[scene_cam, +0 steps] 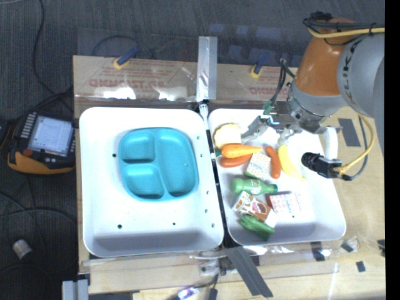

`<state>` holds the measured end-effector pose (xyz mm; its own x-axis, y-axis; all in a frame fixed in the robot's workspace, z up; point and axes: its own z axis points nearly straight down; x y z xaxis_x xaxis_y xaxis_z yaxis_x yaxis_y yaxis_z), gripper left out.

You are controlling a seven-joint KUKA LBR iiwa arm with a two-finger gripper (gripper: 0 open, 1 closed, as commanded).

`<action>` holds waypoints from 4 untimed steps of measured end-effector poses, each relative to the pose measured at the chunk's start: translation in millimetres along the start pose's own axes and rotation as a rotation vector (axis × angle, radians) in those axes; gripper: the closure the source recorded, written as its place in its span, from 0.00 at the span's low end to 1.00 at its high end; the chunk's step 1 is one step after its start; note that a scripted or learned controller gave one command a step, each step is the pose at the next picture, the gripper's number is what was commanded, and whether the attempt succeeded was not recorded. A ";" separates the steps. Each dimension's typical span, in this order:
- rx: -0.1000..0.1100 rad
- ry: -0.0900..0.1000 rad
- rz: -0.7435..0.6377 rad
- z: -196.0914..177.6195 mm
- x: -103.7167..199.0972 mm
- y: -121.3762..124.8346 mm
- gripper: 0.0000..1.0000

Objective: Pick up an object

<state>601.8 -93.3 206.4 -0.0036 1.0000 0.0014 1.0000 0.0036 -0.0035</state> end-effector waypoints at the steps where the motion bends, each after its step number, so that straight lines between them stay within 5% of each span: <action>1: -0.002 -0.002 0.068 -8.5 -56.3 -18.5 0.00; 2: -0.004 -0.004 0.085 115.5 -92.8 16.1 0.00; 3: -0.005 -0.003 0.085 105.5 -92.0 16.6 1.00; 4: -0.003 -0.001 -0.001 -16.7 -62.8 -0.3 1.00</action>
<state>601.7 -156.2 223.0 -0.0050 1.0000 0.0004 1.0000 0.0050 -0.0007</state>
